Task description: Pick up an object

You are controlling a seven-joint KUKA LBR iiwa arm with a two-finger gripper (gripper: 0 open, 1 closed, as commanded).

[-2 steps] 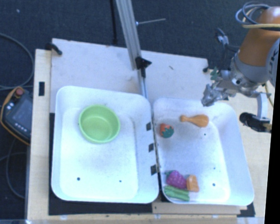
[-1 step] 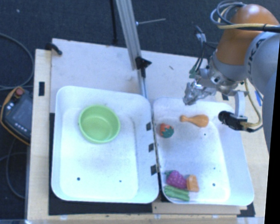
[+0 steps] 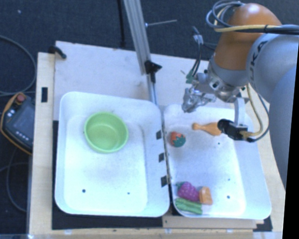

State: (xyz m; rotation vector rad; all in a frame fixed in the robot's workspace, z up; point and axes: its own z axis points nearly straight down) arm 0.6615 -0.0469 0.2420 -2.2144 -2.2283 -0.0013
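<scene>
Two shallow white bins are set side by side on the bench. In the left bin [image 3: 70, 187] a green bowl [image 3: 105, 132] is seen, upright, in the upper left part of the floor; the rest of that floor is bare white, faintly speckled.

In the right bin [image 3: 246, 203] several small things are scattered. A small round toy [image 3: 177, 139], orange and green, lies near the divider between the bins, in the upper left of this bin. An orange drumstick-shaped toy [image 3: 207, 128] lies to its right, near the far wall, with its thin end pointed left. At the near left corner three things are packed together: a purple bunch of grapes [image 3: 188, 190], an orange block [image 3: 206, 196] just beside it on the right, and a green pod [image 3: 188, 206] touching the front wall below them.

The gripper [image 3: 191, 102] is held over the far left corner of the right bin, above the rim, well apart from the corner cluster and near the round toy and drumstick (nothing is seen between its fingers; whether they are spread or closed cannot be told). A black part of the arm [image 3: 233, 130] hangs just right of the drumstick.

Open floor is left across the middle and right of the right bin.
</scene>
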